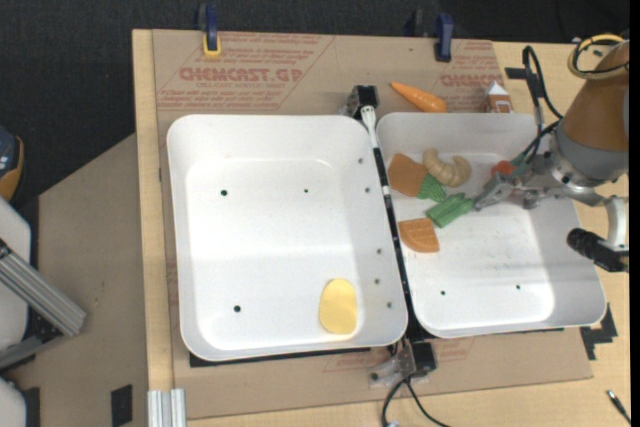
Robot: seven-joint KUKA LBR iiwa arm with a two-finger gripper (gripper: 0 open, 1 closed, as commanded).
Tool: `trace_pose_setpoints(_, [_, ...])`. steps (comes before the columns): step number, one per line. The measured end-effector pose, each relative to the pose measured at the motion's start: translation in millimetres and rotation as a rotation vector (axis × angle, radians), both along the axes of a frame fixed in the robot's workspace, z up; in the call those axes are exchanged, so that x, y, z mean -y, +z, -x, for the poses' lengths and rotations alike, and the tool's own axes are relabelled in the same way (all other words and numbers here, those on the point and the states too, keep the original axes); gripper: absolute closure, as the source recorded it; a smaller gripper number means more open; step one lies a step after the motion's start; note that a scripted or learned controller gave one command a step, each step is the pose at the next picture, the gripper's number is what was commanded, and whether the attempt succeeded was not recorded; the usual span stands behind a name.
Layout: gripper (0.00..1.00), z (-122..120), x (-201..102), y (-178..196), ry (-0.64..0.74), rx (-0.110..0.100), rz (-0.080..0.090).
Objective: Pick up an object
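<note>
the left bin (200, 155) holds one yellow oval piece (338, 305) near its front right corner. the right bin (560, 310) holds a cluster at its back left: an orange piece (405, 175) by the dividing edge, a beige curved piece (447, 167) just beside it, a green piece (448, 208) in front of these, and a second orange piece (419, 235) nearer the front. an orange carrot-shaped item (418, 97) lies on the board behind the right bin. the gripper (497, 187) sits low over the right bin, just right of the green piece. whether its jaws are wide or narrow cannot be told, and no item is seen between them.
</note>
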State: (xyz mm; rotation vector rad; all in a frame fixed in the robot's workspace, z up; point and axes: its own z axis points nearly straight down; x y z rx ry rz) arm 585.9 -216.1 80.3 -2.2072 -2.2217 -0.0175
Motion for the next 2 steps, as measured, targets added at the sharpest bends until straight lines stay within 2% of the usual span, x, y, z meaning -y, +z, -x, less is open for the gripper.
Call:
trace_pose_setpoints(1, [0.00,-81.9,-0.5,3.7,-0.002,-0.015,-0.003])
trace_pose_setpoints(2, [0.00,-74.2,-5.7,4.6,-0.004,-0.003,0.012])
